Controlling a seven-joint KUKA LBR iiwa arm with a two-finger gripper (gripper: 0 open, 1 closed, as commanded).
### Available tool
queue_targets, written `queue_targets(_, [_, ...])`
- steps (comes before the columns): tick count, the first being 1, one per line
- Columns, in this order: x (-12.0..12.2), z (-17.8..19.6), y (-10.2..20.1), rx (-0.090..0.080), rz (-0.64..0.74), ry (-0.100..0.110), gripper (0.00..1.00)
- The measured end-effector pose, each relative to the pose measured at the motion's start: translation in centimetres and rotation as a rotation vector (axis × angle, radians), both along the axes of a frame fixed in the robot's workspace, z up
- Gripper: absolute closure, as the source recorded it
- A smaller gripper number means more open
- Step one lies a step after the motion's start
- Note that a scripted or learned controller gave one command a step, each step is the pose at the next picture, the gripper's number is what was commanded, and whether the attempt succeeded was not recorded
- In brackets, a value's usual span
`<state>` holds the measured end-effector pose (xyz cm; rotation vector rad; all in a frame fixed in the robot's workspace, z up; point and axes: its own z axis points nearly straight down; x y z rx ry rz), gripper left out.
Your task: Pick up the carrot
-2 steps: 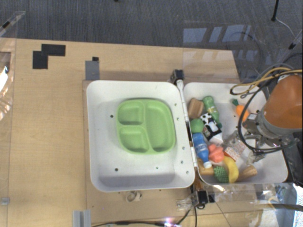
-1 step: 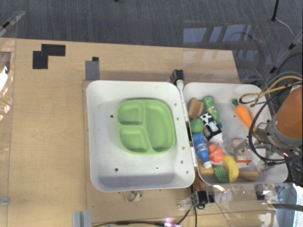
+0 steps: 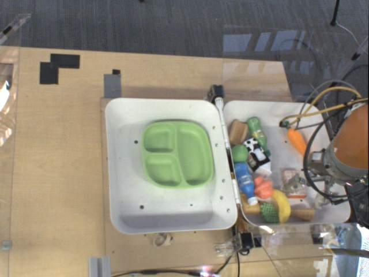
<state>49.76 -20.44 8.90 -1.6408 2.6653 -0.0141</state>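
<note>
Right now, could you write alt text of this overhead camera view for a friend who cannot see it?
A carrot lies near the far edge of the right bin, apart from toy foods piled along the bin's left side. The left bin holds a green divided tray. The arm reaches in from the right.

- Grey arm with orange band (image 3: 350, 146): cut off by the right picture edge; its wrist covers the right side of the right white bin (image 3: 271, 109), and the fingers are lost among dark cables, too unclear to read.
- Orange carrot with green top (image 3: 296, 139): its lower end runs beneath a dark cable.
- Small clear-wrapped item (image 3: 293, 181), near the bin's right side: too blurred to identify.
- Pile of toy foods (image 3: 258, 180) along the bin's left wall: pieces overlap, hiding parts of one another.
- Pale object (image 3: 162, 239) at the bench's front edge: too small to tell.
</note>
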Motion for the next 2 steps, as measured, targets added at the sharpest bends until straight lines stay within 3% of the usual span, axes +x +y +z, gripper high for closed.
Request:
queue_targets(1, [-0.5,0.1,-0.4,0.003,-0.513,-0.006,0.0])
queue_targets(2, [3.2,0.1,-0.1,0.015,-1.087,-0.003,0.0])
